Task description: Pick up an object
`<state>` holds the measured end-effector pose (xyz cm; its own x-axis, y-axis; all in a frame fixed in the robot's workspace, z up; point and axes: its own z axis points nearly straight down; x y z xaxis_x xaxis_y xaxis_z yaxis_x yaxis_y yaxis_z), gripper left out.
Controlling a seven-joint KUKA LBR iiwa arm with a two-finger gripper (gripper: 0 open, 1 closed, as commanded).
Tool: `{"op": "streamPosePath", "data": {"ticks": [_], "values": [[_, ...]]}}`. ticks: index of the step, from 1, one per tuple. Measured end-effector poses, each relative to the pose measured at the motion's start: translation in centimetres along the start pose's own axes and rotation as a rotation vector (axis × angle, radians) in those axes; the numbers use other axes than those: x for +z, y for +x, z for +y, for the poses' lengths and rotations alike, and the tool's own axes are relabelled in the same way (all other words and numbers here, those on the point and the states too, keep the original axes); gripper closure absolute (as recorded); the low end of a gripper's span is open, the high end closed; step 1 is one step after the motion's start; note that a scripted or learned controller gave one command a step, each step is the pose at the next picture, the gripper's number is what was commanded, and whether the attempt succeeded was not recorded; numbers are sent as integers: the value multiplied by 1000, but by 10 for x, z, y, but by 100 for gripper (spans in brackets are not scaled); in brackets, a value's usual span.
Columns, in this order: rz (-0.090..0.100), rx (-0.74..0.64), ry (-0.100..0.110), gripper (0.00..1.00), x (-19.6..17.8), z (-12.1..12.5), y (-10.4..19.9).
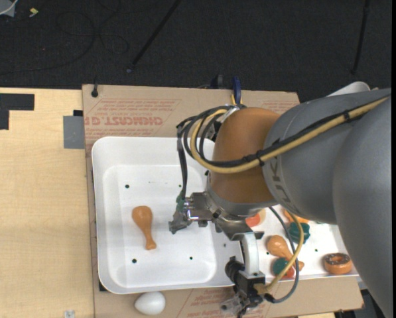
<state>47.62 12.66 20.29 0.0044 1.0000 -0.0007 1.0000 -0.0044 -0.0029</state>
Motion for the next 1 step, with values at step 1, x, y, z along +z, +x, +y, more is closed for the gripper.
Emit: {"op": "streamPosePath", "data": {"ticks": [1], "values": [[-2,-1,7,0,19,-1,-29]]}}
